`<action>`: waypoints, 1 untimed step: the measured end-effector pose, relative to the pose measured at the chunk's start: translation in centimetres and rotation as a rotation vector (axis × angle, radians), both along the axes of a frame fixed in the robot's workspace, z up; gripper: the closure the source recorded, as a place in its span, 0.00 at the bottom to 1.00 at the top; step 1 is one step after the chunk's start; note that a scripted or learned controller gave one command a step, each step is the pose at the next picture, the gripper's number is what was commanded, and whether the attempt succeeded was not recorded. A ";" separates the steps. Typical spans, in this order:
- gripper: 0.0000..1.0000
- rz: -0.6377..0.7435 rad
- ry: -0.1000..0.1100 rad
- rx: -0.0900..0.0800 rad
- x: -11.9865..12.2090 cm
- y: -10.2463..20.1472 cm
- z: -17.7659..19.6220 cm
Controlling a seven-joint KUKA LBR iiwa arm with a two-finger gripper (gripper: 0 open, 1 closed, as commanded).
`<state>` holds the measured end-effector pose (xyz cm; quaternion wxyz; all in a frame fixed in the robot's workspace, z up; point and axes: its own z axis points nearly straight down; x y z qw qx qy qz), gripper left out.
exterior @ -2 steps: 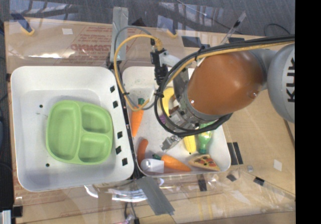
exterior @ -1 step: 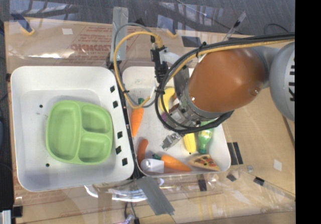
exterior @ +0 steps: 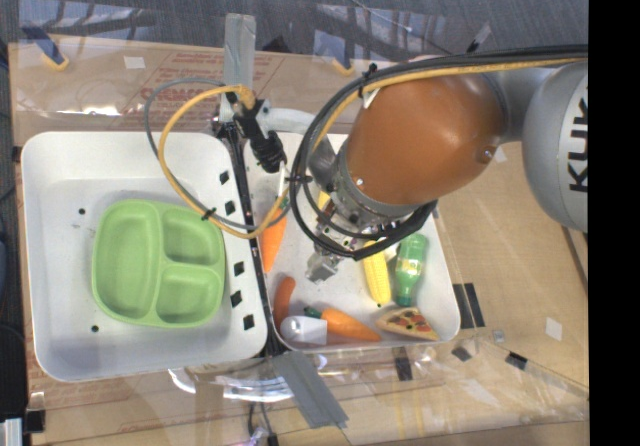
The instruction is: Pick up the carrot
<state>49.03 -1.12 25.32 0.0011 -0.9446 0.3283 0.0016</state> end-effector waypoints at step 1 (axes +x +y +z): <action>1.00 0.450 -0.002 0.001 0.2 0.6 -1.4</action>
